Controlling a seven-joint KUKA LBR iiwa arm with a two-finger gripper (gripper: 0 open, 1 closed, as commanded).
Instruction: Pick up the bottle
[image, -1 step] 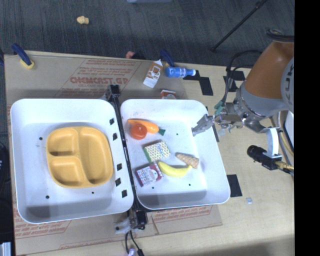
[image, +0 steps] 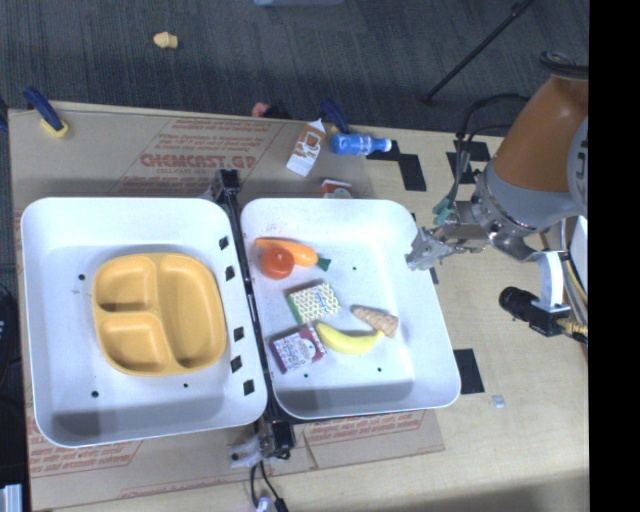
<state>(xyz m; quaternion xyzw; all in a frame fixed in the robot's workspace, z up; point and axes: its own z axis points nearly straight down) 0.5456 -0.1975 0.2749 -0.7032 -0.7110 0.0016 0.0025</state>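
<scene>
A small blue bottle lies on its side on the bench, behind the right bin and outside it. My gripper hangs at the right rim of that bin, about level with the carrot. It is well in front of the bottle and to its right. Nothing shows in its grasp. The grey arm with its orange band reaches in from the right.
The right bin holds the carrot, a red ball, a green patterned packet, a red and white packet, a banana and a cone. A yellow divided plate fills the left bin. A small carton lies beside the bottle.
</scene>
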